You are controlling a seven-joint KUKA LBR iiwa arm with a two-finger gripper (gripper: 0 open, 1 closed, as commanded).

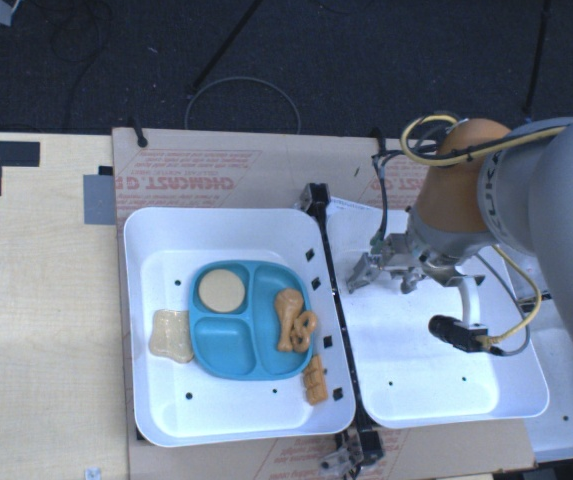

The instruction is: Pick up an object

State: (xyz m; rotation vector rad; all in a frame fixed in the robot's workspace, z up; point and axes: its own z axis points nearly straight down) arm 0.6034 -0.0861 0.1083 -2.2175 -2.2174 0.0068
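We see a robotics lab: two white bins (pixel 156 268) on a cardboard-lined bench (pixel 216 168), dark carpet with loose cables (pixel 241 93) at twelve o'clock, toy food in a blue tray (pixel 231 353).

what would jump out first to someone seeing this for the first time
The bright blue plastic compartment tray in the left white bin stands out, holding a round tan disc and a tan pretzel-shaped piece. Next, the grey arm with its orange band hangs over the right white bin.
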